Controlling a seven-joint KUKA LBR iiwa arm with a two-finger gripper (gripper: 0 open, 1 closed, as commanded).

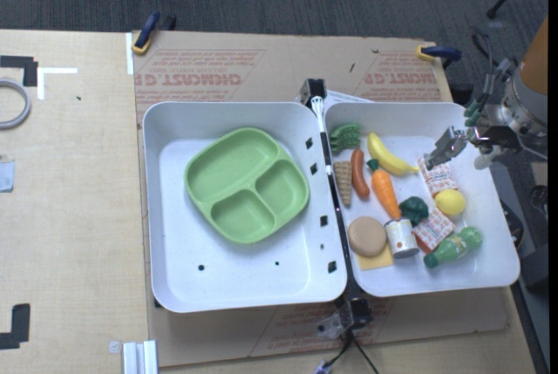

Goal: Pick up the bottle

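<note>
Approach step: bottle untouched, gripper off to the bin's far right edge.

Green bottle [455,248] lies on its side in the right bin [497,272], near-right corner, red cap end toward the small can [401,237], a red-and-white packet [433,227] just beside it and the lemon [450,203] above. Gripper [446,146] hangs over the bin's upper right, near a second packet [438,176], well apart from the bottle; fingers look parted, nothing between them. Judged next: travel toward the near corner, turn to span the bottle's narrow width, descend clear of packet and lemon. Left bin holds the green plate [248,185].
</note>
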